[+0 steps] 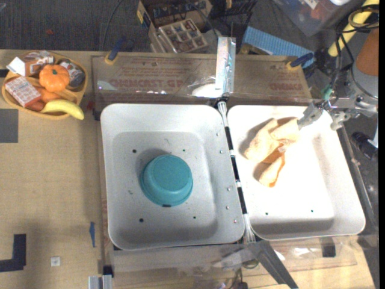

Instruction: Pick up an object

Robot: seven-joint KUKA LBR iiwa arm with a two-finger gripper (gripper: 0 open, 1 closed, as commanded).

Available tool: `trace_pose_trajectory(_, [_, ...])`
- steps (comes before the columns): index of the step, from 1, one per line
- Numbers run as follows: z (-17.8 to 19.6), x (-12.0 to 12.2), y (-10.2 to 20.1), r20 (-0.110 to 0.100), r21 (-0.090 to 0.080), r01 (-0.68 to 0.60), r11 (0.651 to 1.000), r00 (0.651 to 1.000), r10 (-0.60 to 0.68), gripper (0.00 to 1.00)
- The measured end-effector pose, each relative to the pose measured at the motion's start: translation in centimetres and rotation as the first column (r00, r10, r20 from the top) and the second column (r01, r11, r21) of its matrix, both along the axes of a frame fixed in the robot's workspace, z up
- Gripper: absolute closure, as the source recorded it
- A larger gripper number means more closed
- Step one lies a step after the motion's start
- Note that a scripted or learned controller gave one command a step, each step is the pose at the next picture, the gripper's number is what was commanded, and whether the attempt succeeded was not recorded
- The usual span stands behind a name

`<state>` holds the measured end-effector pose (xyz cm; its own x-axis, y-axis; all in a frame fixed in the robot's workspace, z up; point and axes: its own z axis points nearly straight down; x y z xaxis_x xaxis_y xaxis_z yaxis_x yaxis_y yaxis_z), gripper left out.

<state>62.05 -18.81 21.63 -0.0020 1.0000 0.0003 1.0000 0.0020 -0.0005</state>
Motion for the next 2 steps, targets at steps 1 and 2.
trace_pose_trajectory(1, [2.4,-2.1,-1.6,0.003,-0.002,0.198,0.98,0.98,-0.198,0.0])
trace_pose_trajectory(2, [-11.4,-0.4,1.9,0.004,-0.001,0.181,0.983,0.983,-0.181,0.0])
